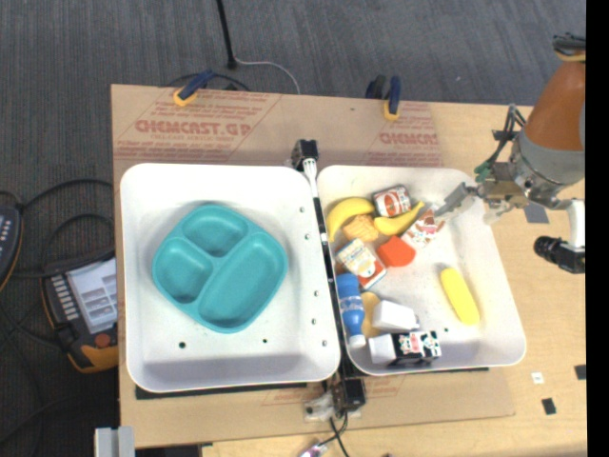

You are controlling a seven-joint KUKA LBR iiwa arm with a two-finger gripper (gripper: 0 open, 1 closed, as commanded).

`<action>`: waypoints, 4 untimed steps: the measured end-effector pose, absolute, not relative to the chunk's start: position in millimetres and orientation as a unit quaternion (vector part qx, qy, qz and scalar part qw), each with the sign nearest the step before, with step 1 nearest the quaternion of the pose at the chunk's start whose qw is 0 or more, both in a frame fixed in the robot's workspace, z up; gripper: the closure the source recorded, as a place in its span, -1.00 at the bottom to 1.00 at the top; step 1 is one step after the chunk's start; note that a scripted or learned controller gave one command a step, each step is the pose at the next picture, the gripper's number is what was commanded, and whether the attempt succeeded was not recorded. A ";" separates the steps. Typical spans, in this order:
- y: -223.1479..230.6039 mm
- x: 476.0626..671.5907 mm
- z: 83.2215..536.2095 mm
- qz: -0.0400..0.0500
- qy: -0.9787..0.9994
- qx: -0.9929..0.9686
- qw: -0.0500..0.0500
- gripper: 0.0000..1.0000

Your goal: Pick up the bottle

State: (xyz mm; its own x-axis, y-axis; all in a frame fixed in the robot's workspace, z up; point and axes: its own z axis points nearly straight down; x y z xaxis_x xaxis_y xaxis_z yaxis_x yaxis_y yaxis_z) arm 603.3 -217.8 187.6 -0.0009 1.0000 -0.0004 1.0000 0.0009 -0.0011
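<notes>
The bottle (350, 305) lies on its side in the right bin (495, 255), pressed close against that bin's left wall — a small clear thing with a blue label toward the far end and a blue cap toward the near end. Just beside it to the right sits a white carton (393, 314), and nearer still, by the front rim, a black-and-white box (409, 347) leans against the corner. A yellow corn-like piece (460, 294) lies apart from these toward the right side of the bin.

Further back, touching the bottle's far end, is a small printed packet (357, 258), with an orange block (397, 252) beside it. Beyond them a banana (366, 216) curves across the bin, and a red-and-white can (392, 201) rests on its side at the far rim.

The left bin (152, 350) holds a teal divided plate (221, 266), sitting about in its middle.

At the far right, the gripper (457, 201) hangs over the right bin's far right corner, well apart from the bottle; it points leftward toward the can. From here I honestly cannot tell how its fingers stand — the tip is small and blurred. Nothing is visibly held in it. Behind it rises the arm (557, 122) with its orange band.
</notes>
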 end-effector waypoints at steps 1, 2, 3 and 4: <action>-177.8 531.2 237.8 0.001 -0.736 -0.676 0.000 -1.00; -222.8 483.5 257.7 0.001 -0.728 -0.686 0.000 -1.00; -222.0 484.2 267.1 0.001 -0.728 -0.686 0.000 1.00; -172.0 484.5 454.0 0.000 -0.685 -0.728 -0.002 1.00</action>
State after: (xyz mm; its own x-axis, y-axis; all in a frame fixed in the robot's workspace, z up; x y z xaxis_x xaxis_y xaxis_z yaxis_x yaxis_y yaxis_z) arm 484.5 -172.0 454.0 0.0610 0.9981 -0.0024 0.9981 -0.0610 0.0034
